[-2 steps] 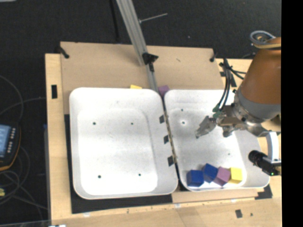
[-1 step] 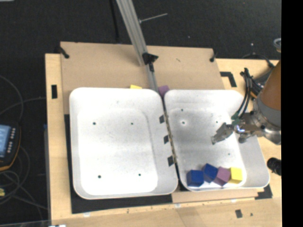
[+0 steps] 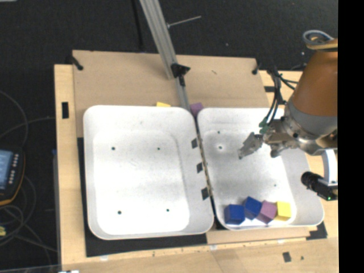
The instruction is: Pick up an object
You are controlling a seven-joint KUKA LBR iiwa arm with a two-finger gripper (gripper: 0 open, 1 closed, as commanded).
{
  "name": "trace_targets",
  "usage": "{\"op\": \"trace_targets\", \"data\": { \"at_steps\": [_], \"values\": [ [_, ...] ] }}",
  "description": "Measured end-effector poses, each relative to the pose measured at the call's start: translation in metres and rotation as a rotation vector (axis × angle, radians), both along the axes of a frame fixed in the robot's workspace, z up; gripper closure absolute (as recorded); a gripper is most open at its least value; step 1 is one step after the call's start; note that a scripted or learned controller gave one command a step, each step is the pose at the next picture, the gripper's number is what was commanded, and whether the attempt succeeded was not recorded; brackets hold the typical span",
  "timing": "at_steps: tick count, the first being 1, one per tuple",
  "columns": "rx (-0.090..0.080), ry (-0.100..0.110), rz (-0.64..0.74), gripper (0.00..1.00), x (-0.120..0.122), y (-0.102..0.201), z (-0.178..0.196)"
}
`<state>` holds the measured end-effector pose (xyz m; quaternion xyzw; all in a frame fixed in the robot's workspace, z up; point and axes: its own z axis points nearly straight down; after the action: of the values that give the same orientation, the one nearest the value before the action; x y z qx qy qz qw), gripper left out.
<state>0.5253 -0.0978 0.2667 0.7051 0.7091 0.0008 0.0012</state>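
Several small blocks lie along the front edge of the right bin (image 3: 296,169): a blue block (image 3: 234,213), a second blue block (image 3: 252,206), a purple block (image 3: 266,210) and a yellow block (image 3: 283,210). My gripper (image 3: 261,149) hangs over the middle of the right bin, well behind those blocks. It is open, its fingers are spread apart and nothing sits between them. The orange band of the arm (image 3: 318,84) rises at the right.
The left bin (image 3: 142,169) lies beside the right one, with clips along the shared rim. A yellow block (image 3: 163,104) and a purple block (image 3: 196,107) rest on the bench just behind the bins. A slanted metal rail (image 3: 162,33) crosses the back.
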Motion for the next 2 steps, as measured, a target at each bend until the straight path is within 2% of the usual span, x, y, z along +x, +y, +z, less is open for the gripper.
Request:
{"op": "trace_targets", "data": {
  "at_steps": [1, 2],
  "values": [
    [-0.003, 0.001, -0.012, 0.00, -0.032, -0.060, -0.001],
    [0.000, -0.001, 0.001, 0.00, 0.007, -0.019, 0.006]
  ]
}}
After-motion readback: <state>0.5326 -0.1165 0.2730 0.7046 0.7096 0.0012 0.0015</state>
